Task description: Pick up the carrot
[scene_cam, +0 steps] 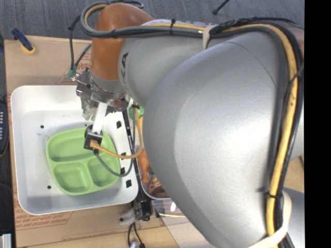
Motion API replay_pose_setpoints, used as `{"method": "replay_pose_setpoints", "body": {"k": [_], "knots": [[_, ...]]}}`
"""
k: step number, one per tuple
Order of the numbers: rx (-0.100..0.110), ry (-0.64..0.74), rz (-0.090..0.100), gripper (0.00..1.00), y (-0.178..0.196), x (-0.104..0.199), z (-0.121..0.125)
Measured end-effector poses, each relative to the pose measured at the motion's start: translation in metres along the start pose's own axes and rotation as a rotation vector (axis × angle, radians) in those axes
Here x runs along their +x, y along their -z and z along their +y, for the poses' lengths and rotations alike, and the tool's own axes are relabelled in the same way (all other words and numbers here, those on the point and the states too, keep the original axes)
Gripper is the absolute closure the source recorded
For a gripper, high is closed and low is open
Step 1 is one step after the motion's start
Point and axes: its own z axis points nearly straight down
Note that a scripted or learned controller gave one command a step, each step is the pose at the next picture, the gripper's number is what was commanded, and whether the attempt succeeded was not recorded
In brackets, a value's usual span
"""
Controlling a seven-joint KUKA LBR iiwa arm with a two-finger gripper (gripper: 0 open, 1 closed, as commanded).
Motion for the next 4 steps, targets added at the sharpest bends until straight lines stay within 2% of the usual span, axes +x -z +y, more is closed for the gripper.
{"method": "replay_pose_setpoints", "body": {"k": [1,2,3,4], "knots": [[-0.021,0.042,0.012,1.0,0.102,-0.038,0.08],[-0.009,-0.01,0.01,1.0,0.064,0.062,0.041],[-0.004,-0.266,0.005,1.0,-0.001,0.003,0.033],[-0.014,-0.24,0.014,1.0,0.063,-0.038,0.041]]}}
